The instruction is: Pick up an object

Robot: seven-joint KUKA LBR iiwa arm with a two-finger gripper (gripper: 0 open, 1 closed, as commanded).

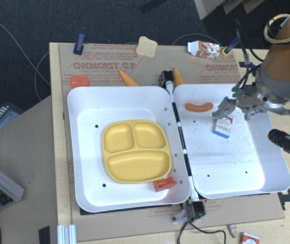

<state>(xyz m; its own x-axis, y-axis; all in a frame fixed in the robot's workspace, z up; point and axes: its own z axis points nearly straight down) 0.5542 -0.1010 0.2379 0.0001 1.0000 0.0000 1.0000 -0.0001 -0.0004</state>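
My gripper [235,109] hangs over the back of the right bin [257,179], its two grey fingers spread apart and open, nothing between them. A small white, blue and red carton [223,127] lies on the bin floor just below and in front of the left finger [223,108]. I cannot tell if the finger touches it. A toy sausage [199,106] lies to the left of the gripper near the bin's back wall.
The left bin [84,136] holds a yellow divided plate [136,150] and an orange block [164,183]. Behind the bins on the cardboard lie a bread slice [146,46], a carrot [128,78], a blue clip [79,41] and another carton [204,49].
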